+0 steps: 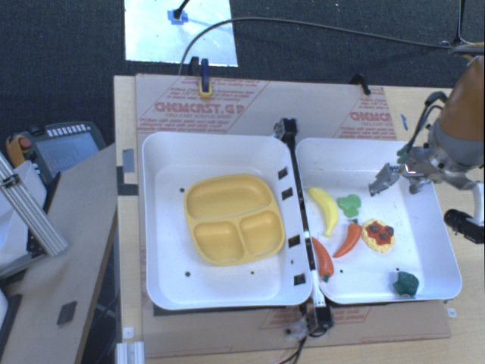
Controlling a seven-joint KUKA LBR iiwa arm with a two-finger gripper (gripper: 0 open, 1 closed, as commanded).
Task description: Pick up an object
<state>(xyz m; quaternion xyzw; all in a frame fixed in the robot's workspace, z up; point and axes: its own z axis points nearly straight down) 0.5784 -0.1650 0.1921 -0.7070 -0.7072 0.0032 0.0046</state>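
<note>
The right bin (432, 226) holds several toy foods: a yellow banana (327, 209), a small green piece (349, 205), an orange chili (348, 239), a round pizza piece (378, 234), a red pepper (323, 258) against the left wall, and a dark green broccoli (405, 283) in the near right corner. My gripper (399, 183) hangs over the far right part of this bin, above and to the right of the green piece. It is open, its two fingers spread with nothing between them.
The left bin (163, 203) holds a yellow three-compartment tray (229, 218). A black divider strip (297, 211) runs between the bins. A control pendant (64, 149) and a metal rail (30, 211) lie off the bench at left.
</note>
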